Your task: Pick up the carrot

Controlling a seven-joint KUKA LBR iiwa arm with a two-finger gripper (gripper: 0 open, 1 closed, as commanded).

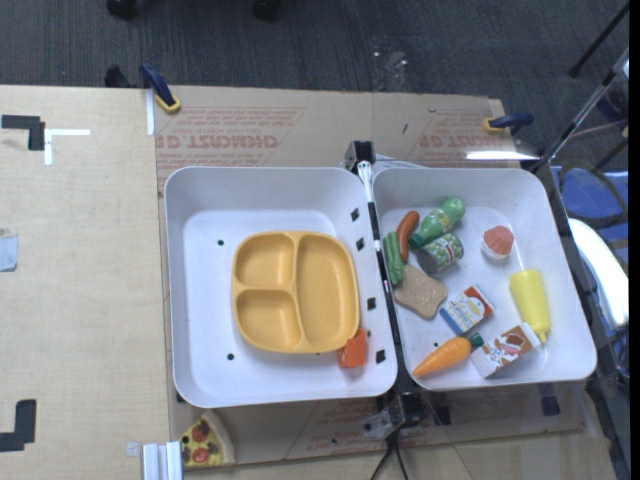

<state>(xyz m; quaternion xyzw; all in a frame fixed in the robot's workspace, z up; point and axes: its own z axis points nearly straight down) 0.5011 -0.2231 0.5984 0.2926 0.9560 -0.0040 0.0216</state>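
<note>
- Carrot (443, 356): I see it lying in the right bin (560, 268), toward the lower middle of the frame, orange body tilted with its green top pointing up and to the right.
- Just right of the carrot's green end lies a small carton (505, 349) with a red and white face; the two look to be touching or nearly so.
- Above the carrot sits a slice of toy bread (420, 291), and beside that a second small carton (466, 309) in blue and white.
- A yellow bottle (530, 303) lies along the right side of that bin, and a pink-red round piece (498, 240) sits above it.
- Toward the bin's upper left I make out a green bottle (438, 222), a dark can (443, 252), a red sausage-like piece (405, 233) and a green pod (393, 259) against the dividing wall.
- The left bin (200, 298) holds a yellow divided plate (296, 291), with a small orange-red item (353, 351) touching its lower right edge.
- A toy pizza slice (203, 444) lies on the bench (80, 268) below the left bin, at the lower left of the frame.
- Jaws: I cannot tell how they stand from this view, and the carrot lies free on the bin floor.
</note>
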